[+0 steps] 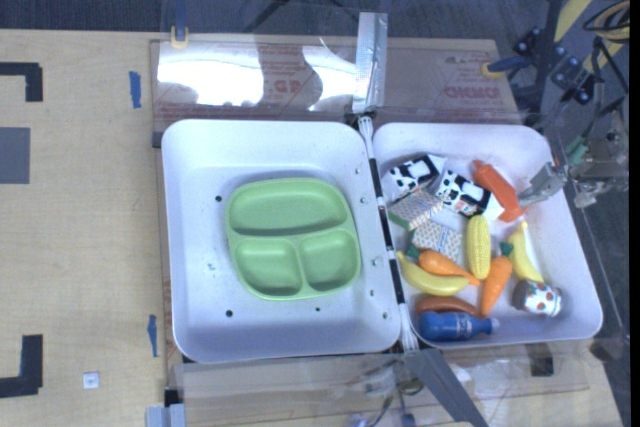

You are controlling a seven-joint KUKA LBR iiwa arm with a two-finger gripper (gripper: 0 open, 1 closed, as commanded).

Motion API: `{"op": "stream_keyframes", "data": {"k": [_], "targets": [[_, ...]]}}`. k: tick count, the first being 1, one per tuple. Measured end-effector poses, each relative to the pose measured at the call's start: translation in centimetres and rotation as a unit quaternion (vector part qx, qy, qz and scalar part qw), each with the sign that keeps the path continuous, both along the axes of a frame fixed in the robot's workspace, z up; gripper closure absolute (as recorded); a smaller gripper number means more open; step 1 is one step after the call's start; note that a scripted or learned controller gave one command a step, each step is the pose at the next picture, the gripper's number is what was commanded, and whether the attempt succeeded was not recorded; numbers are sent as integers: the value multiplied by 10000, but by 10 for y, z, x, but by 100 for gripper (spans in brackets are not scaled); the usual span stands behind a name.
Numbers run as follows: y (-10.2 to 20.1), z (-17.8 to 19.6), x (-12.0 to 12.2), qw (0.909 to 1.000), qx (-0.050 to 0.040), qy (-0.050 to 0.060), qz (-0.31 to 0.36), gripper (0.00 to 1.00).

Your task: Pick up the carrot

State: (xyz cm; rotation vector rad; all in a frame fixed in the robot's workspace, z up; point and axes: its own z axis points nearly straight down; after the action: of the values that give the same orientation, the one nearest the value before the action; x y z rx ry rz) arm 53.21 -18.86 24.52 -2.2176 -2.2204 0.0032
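Two carrots lie in the right bin (pixel 585 260). One carrot (pixel 447 264) lies across the middle with its green top pointing left. The other carrot (pixel 493 284) lies steeper, just right of it, beside a corn cob (pixel 478 246). A longer orange-red piece (pixel 497 188) lies near the bin's back right. My gripper (pixel 547 184) hangs at the right bin's right rim, close to that orange-red piece and well above and to the right of both carrots. It looks grey and blurred, and nothing shows in it.
The right bin also holds two cow-patterned pieces (pixel 412 177), a banana (pixel 526 256), a yellow piece (pixel 436 279), a blue bottle (pixel 455 325) and a small round toy (pixel 541 298). A green divided plate (pixel 293 237) sits in the left bin (pixel 190 215).
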Motion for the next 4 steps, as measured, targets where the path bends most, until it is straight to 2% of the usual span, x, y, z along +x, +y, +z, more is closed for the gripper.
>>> {"op": "stream_keyframes", "data": {"k": [1, 2, 3, 4], "targets": [[-3, -99, 52, 9998, 1, -1, 209, 0], [52, -124, 20, 9901, 11, 2, 1400, 0], [27, -153, 20, 9898, 9, -80, 1425, 0], [27, -142, 22, 9899, -2, -113, 1412, 100]]}}
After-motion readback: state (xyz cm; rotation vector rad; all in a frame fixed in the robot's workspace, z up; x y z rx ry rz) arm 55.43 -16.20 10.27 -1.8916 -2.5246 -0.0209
